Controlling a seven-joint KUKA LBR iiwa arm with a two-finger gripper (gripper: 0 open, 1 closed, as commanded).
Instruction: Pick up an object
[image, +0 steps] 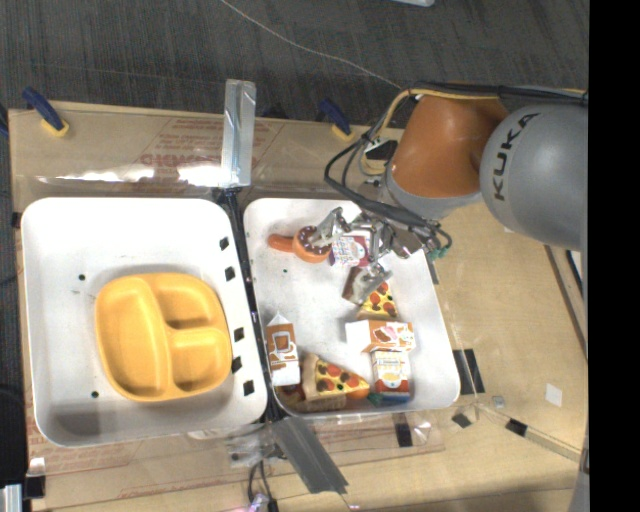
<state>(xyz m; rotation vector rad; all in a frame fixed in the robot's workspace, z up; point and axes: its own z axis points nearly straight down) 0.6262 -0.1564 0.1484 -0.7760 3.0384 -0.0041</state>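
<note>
My gripper (356, 246) hangs low over the far part of the right bin (436, 310), below the orange band of the arm. Its fingers stand open, one near the bin's far wall and one by a toy pizza slice (377, 300). A small printed packet (346, 249) lies between them, seen from above. An orange scoop (293, 243) lies just left of the gripper. Nearer the front lie a white card (359, 332), a juice carton (391, 371), a flat pizza box (331, 381) and a small brown-and-white carton (282, 351).
The left bin (50, 230) holds a yellow divided plate (162, 335). A black divider runs between the two bins. Cables loop from the arm over the right bin's far right corner. Tape and clamps hold the bench cover around the bins.
</note>
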